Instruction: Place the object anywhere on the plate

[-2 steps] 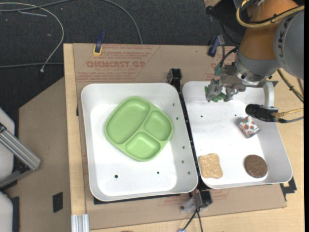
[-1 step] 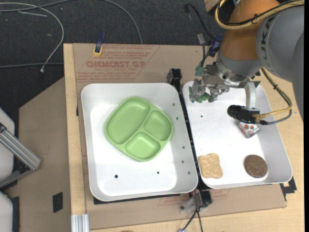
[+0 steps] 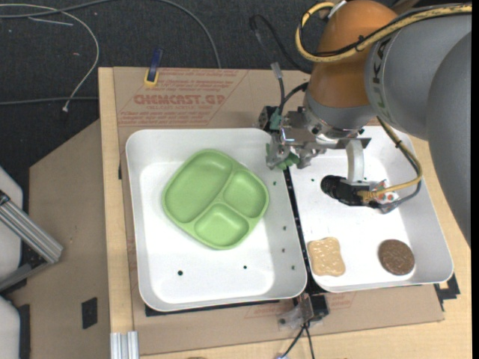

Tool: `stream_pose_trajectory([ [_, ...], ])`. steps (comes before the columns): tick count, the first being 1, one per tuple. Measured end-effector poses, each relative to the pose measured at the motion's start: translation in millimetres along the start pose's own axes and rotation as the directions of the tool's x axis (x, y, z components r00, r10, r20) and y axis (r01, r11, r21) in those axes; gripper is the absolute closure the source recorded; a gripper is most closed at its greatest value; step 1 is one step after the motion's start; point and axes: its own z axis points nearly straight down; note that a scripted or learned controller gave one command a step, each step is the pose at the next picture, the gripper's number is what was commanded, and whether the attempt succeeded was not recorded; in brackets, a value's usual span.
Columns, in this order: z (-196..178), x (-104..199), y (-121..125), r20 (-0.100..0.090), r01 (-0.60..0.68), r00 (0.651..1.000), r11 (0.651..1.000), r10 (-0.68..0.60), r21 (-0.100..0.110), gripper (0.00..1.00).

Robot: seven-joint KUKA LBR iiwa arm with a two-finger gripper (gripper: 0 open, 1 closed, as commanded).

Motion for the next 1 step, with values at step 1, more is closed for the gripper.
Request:
stream_pose_trajectory([
  [1,-9.3,45.1,-7.3,0.000,0.000,1.000,1.000,0.000,-0.005,1.00],
])
